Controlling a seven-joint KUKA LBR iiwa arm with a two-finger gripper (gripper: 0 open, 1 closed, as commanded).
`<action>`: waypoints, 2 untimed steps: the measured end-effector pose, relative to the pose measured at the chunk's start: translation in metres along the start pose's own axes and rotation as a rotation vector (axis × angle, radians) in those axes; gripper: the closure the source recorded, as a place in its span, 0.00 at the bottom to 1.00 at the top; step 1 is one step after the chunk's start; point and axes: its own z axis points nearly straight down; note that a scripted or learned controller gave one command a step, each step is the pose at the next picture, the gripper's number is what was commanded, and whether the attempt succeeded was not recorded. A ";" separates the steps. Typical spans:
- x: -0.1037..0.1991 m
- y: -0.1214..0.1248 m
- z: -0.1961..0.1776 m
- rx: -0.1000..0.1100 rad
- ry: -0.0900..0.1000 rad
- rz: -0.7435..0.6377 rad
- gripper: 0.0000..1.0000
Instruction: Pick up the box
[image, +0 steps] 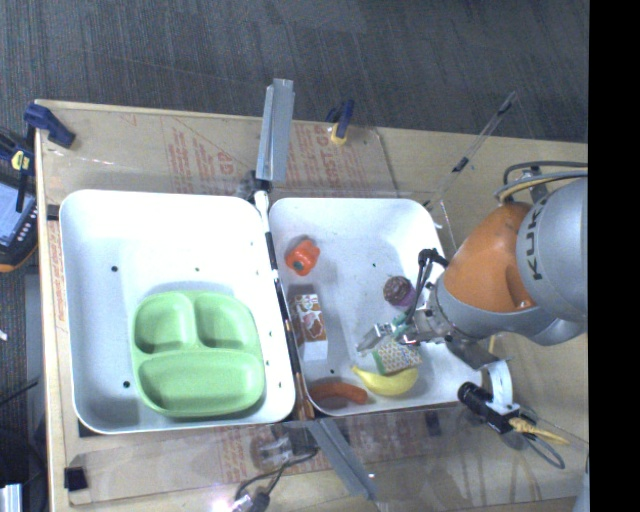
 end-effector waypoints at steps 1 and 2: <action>0.000 0.001 -0.010 0.002 0.000 -0.006 1.00; 0.000 0.001 -0.010 0.002 0.000 -0.006 0.00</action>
